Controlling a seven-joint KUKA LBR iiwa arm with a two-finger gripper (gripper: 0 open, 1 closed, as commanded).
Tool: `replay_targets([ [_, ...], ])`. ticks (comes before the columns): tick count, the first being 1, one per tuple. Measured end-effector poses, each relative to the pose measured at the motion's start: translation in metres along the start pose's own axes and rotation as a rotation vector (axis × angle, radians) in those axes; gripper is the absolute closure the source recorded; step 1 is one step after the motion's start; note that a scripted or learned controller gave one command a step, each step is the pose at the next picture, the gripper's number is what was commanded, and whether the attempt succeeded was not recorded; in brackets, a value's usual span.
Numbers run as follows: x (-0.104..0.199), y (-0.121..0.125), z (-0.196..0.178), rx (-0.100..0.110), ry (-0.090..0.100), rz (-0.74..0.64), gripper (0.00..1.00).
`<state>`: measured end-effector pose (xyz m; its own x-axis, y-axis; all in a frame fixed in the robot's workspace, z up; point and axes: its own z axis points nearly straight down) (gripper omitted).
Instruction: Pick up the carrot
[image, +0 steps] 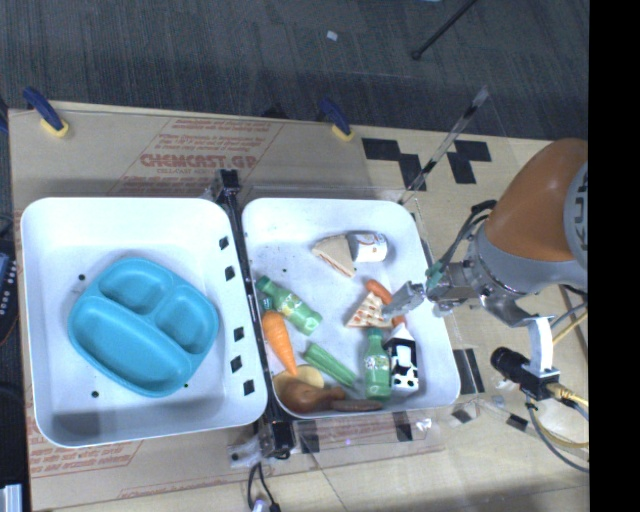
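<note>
Carrot (279, 341) lies in the right bin (300, 215), low along its left wall, orange body slanting with the tip toward the lower right of the frame. My claw (408, 297) hangs at the bin's right side, above a pizza-slice toy (365, 315) and a black-and-white milk carton (402, 364), well apart from the target. Whether it is spread or pressed together I cannot tell from here. To do this step well, I judge I should cross left over the 2 green bottles (290, 305), turn my wrist so the grip crosses the carrot's narrow width, and descend at its thick middle. The bin wall and a green bean (330, 363) crowd it, so a careless descent could snag either.
</note>
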<state>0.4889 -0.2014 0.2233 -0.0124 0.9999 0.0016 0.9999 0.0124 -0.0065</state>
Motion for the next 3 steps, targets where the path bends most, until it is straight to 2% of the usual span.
replay_targets([
  [1,0.037,0.058,0.009,0.0,-0.002,-0.015,0.0],
  [2,0.102,0.03,0.073,0.006,0.001,0.199,0.0],
  [3,0.104,0.045,0.132,0.006,0.002,0.397,0.0],
])
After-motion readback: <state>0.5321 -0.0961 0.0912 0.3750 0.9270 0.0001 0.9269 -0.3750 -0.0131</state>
